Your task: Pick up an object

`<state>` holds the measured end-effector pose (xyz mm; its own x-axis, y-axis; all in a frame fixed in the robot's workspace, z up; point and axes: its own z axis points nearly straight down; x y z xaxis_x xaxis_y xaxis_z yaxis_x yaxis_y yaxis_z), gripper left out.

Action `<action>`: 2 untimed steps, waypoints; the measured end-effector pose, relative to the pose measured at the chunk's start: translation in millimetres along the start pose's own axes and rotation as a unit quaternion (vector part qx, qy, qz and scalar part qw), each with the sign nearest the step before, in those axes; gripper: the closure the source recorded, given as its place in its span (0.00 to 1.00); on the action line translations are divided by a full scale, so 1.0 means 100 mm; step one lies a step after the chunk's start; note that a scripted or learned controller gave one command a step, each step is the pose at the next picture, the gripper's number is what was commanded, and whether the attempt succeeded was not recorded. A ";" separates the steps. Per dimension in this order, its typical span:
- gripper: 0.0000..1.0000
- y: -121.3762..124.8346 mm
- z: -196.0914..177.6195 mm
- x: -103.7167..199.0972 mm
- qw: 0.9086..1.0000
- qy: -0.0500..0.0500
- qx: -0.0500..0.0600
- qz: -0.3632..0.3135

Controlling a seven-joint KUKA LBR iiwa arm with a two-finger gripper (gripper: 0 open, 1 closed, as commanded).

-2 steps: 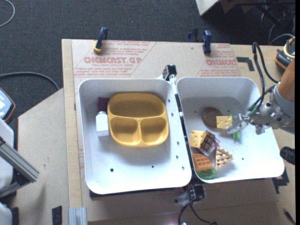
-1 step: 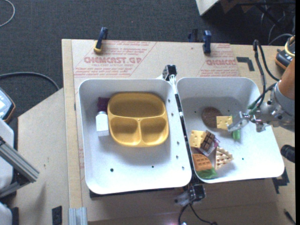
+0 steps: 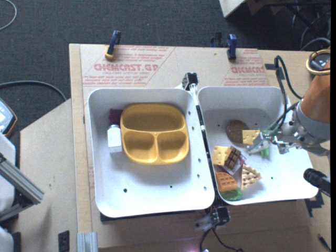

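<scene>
Now — gripper (image 3: 261,146) grip unclear | beside pale-yellow holed cheese block (image 3: 250,137) — right bin (image 3: 294,190)

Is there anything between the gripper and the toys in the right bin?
Nothing visible. The gripper hangs right beside the pile of toys in the right bin, next to a yellow block.

Two bins sit side by side on the bench (image 3: 79,140). In the left bin (image 3: 152,193) a divided tray (image 3: 155,133) lies toward the back, with a small bottle (image 3: 114,138) touching its left edge. In the right bin (image 3: 286,185) a disc (image 3: 236,129) lies mid-bin, and toys (image 3: 233,169) cluster in front of it, against the left wall. The gripper (image 3: 260,146) reaches in from the right, just right of the disc, above the cluster.
</scene>
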<state>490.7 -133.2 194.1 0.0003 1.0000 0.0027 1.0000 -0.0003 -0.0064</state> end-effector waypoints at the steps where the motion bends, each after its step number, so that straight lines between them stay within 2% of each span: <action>1: 0.00 0.05 0.56 -0.08 1.000 0.000 0.001 0.000; 2: 0.00 0.07 1.05 -0.07 1.000 0.001 -0.003 0.001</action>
<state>496.6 -140.2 88.6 0.0015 1.0000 0.0038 1.0000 -0.0015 0.0000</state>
